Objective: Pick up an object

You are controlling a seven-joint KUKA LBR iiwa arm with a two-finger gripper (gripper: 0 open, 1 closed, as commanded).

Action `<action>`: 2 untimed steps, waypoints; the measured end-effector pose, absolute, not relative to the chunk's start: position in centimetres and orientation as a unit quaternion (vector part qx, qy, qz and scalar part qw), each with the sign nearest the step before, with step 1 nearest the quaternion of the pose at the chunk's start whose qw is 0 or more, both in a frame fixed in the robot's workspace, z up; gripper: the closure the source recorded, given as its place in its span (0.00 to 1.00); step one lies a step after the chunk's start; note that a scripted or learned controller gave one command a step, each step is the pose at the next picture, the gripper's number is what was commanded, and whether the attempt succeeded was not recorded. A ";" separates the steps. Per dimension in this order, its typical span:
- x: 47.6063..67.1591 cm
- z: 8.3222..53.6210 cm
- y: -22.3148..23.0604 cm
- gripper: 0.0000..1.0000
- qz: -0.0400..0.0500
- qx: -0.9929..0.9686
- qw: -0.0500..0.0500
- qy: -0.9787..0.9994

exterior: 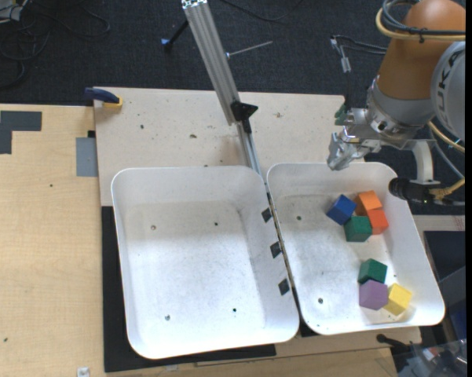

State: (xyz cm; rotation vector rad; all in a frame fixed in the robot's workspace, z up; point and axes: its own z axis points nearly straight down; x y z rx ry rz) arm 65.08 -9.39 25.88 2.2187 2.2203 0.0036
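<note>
The left bin (192,258) is lying well off to the left of the pincer (342,154), holding no blocks, while the right bin (318,289) is sitting just under and below it on the tabletop (181,128). The pincer is hanging over that bin's far rim, gripping nothing; how wide it is standing I cannot tell. Just below it a blue block (341,209) is resting against a green block (358,228) and an orange block (371,209). Further below, near the bin's front corner, a second green block (372,271), a purple block (372,294) and a yellow block (400,298) are huddling together. These look like small, light, rigid cubes, unlikely to deform; flat opposite faces should be giving the surest hold, though neighbours touching are crowding the sides.
</note>
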 end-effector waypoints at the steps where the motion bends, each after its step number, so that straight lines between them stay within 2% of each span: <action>1: 64.2 26.0 -3.8 1.00 -0.001 0.706 -0.002 0.708; 2: 62.6 24.2 1.6 1.00 -0.002 0.706 -0.003 0.708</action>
